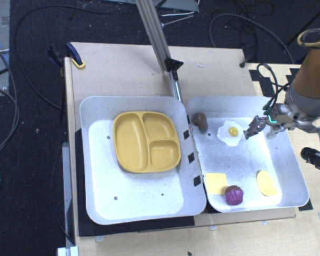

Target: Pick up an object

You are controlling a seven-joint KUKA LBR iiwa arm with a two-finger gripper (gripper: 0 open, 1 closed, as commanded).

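In the right bin lie a toy fried egg, a brown rounded piece, a yellow square slice, a purple toy fruit and a yellow oval piece. My gripper hangs over the bin's upper right part, just right of the fried egg. Its fingers are spread apart with nothing between them.
The left bin holds a yellow divided plate. A slanted metal pole rises from between the bins toward the top. The arm's orange band is at the right edge. Cables lie on the dark floor around the bench.
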